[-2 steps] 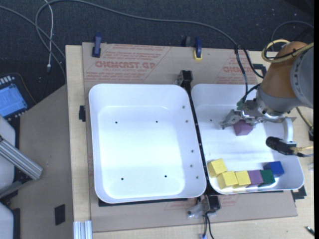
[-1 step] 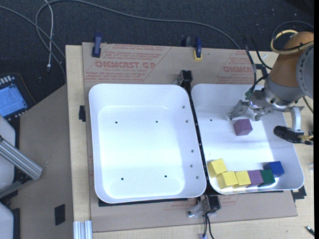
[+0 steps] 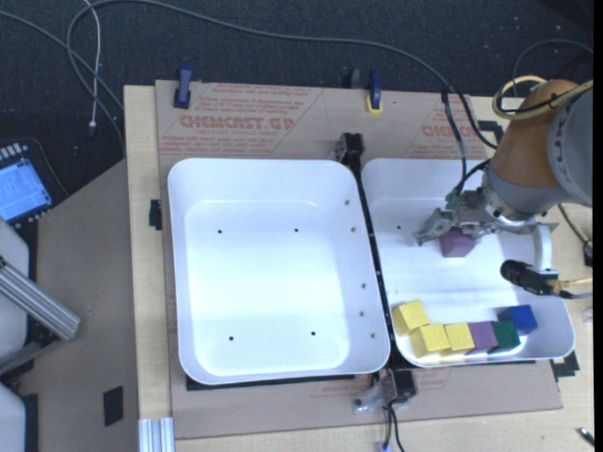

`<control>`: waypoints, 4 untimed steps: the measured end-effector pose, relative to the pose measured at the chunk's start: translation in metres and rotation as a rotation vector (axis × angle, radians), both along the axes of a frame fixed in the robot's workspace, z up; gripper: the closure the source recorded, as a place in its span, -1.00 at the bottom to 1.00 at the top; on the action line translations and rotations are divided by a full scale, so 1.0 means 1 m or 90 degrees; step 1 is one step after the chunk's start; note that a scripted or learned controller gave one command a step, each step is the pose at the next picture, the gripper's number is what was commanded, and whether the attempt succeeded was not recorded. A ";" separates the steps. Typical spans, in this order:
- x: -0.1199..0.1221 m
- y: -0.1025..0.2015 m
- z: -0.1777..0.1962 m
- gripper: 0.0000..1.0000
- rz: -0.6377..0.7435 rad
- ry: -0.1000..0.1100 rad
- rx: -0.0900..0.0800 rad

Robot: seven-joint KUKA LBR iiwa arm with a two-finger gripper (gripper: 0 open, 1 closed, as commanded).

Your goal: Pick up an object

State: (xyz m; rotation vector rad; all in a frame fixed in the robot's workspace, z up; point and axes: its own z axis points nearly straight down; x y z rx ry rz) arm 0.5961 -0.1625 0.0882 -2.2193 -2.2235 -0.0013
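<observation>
Tool (image 3: 456,226) sits in the right bin (image 3: 405,182), fingers spread, directly over the purple cube (image 3: 457,243), which shows just below/between them, not visibly clamped; a straight descent looks enough.

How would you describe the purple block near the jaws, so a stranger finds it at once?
Look in the right bin, in its upper half under the gripper. The purple block lies there alone, apart from the row of blocks along the bin's near edge, which includes another purple one.
</observation>
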 end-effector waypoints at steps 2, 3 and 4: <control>-0.051 0.074 0.007 1.00 0.002 0.001 0.001; 0.021 0.138 0.104 1.00 0.003 -0.006 0.001; 0.025 0.212 0.133 1.00 0.003 -0.002 0.001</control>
